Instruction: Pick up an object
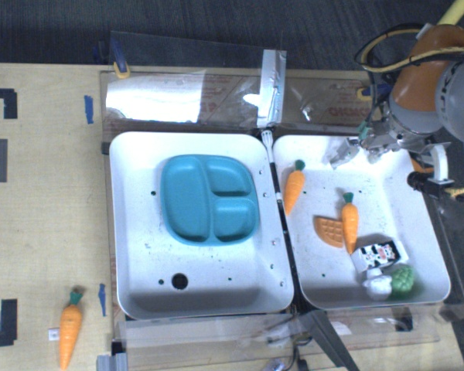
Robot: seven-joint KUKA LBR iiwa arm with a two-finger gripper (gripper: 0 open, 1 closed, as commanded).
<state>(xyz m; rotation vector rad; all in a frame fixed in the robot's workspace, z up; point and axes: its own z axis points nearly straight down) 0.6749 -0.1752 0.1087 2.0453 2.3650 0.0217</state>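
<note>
Carrot (293, 188) is lying against the right bin's (433, 230) left wall, within reach as the gripper (346, 151), its grip state unclear, is hovering just beyond it.

**Arm hangs over the right bin's far corner**

The gripper (348, 153) sits above the right bin (433, 238), near its far edge. Below it lie two carrots (293, 187) (349, 219), a waffle piece (329, 230), a cow toy (377, 255) and broccoli (403, 280). A blue divided plate (210, 199) lies in the left bin (131, 207). Another carrot (69, 327) rests on the bench (39, 230).
</note>
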